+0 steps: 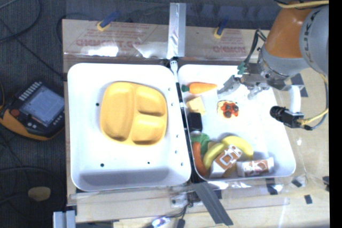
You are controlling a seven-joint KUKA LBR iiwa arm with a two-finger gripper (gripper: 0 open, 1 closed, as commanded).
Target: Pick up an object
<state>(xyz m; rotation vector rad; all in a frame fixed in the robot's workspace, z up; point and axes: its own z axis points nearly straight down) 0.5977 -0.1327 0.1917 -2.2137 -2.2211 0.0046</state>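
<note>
Spread wide, the grey two-finger gripper [242,87] hangs over the upper part of the right shallow white bin [283,152], nothing between its fingers. Just below it, toward six o'clock, lies a small red-and-black berry-like toy [228,109]. At nine o'clock from the gripper rests an orange plastic carrot [202,87], long axis left to right, tapered tip pointing toward three o'clock. A pale yellow cheese-like block [194,104] lies below the carrot. Toward six o'clock in the bin, a yellow plastic banana [235,144] curves beside small brown-and-white boxes [240,163]. The left white bin [85,168] holds a yellow divided plastic tray [133,112].
</note>
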